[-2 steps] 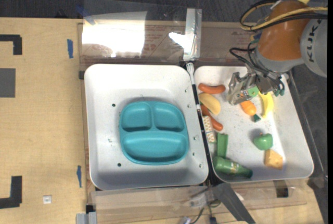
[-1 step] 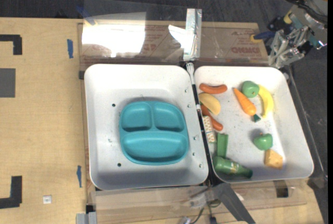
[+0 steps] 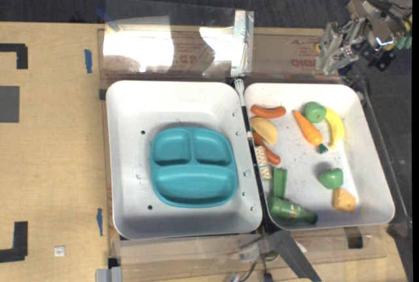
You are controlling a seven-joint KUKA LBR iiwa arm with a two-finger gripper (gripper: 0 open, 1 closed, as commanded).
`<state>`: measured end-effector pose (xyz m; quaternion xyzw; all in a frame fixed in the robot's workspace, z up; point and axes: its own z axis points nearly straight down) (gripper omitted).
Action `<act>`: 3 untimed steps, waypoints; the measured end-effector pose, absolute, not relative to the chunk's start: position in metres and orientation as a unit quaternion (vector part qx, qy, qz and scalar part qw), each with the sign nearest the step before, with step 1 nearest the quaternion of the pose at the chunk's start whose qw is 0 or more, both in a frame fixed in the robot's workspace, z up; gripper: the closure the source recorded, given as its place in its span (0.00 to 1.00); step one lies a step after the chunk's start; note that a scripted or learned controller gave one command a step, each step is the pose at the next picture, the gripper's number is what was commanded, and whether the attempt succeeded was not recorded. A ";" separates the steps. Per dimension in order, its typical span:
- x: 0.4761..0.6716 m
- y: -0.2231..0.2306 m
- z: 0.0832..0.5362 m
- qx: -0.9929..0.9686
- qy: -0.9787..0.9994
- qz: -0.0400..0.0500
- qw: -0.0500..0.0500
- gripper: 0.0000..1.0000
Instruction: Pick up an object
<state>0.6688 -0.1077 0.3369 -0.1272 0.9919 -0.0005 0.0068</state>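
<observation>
The right bin (image 3: 373, 163) holds toy food: a sausage (image 3: 268, 111), a pale potato-like piece (image 3: 264, 129), an orange carrot (image 3: 308, 128), a green apple (image 3: 315, 111), a yellow banana (image 3: 336, 125), a green pepper (image 3: 331, 177), a yellow-orange chunk (image 3: 344, 199), a green bottle (image 3: 290, 210) and a green stick (image 3: 279, 181). My gripper (image 3: 334, 52) hangs above the bench beyond the right bin's far edge, fingers pointing down, with nothing between them. It stands well apart from all the food.
The left bin (image 3: 124, 117) holds a teal divided plate (image 3: 194, 165). A clear plastic sheet (image 3: 177, 45) lies behind the left bin. A small corn cob (image 3: 262, 161) lies along the divider between bins. Wooden bench extends to the left.
</observation>
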 end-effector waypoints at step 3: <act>0.610 0.122 0.311 0.222 0.975 0.001 0.001 1.00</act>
